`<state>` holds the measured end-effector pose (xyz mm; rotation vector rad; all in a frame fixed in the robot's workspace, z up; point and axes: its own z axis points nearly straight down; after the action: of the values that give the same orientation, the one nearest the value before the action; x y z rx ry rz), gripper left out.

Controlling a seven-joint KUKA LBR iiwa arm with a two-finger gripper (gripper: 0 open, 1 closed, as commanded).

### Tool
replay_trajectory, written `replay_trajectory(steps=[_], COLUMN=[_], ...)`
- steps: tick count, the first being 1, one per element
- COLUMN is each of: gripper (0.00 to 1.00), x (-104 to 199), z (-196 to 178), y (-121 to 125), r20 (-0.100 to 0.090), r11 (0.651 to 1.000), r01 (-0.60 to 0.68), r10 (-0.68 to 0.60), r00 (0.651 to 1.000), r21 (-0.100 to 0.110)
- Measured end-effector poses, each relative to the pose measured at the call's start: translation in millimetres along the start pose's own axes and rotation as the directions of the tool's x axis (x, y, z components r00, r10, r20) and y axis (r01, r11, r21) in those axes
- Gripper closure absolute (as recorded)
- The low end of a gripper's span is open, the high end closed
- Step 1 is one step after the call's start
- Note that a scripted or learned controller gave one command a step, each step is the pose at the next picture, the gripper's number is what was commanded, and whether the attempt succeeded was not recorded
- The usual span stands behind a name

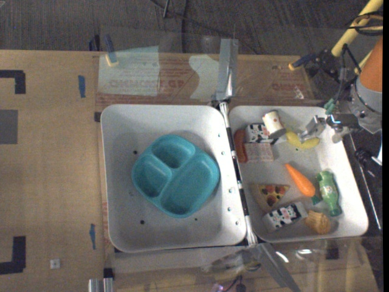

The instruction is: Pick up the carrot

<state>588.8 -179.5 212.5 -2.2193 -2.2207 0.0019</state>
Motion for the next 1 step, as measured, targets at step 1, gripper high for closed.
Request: replay_trajectory(steps=[1], gripper=[0.00], x=[2.8], z=[120.0], y=[-39.6], r20=[0.001], r11=[1.000], r01=[-0.016], r10=[0.016], r00=[1.000], r21=[-0.003])
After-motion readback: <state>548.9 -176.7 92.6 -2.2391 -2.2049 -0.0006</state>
